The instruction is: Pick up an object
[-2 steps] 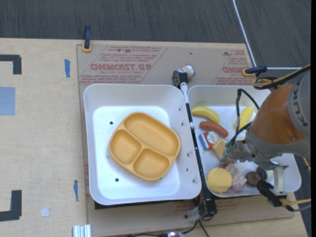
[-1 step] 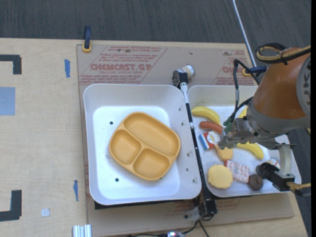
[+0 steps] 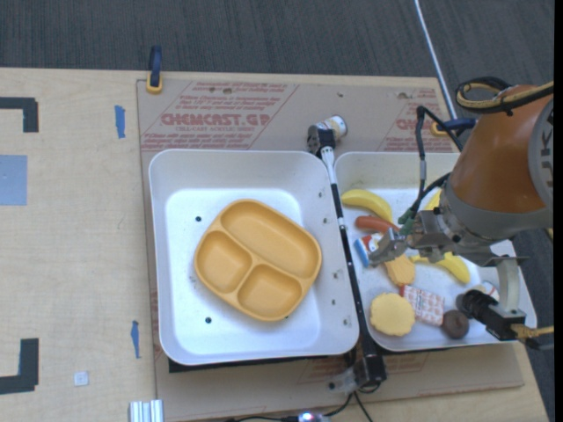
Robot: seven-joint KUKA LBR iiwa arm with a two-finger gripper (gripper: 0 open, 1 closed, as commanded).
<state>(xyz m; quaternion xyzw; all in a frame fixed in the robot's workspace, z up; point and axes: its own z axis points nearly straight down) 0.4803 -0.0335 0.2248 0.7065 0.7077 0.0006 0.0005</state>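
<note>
Red print "CHEMCAST GP" on the brown protective paper of the sheet (image 3: 220, 117) under the bins, up and to the left of the gripper (image 3: 396, 246); readable in large letters, with smaller red lines above and below too fine to make out. Similar red lettering on the same paper above the gripper, cut off and not legible. Red pattern on a small white packet (image 3: 425, 304) just below the gripper, not readable.

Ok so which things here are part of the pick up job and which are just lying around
Part of the job:
end effector
right bin items: banana, red sausage, round yellow piece, brown ball, patterned packet

Lying about:
left bin
orange divided plate
blue clamp
</note>
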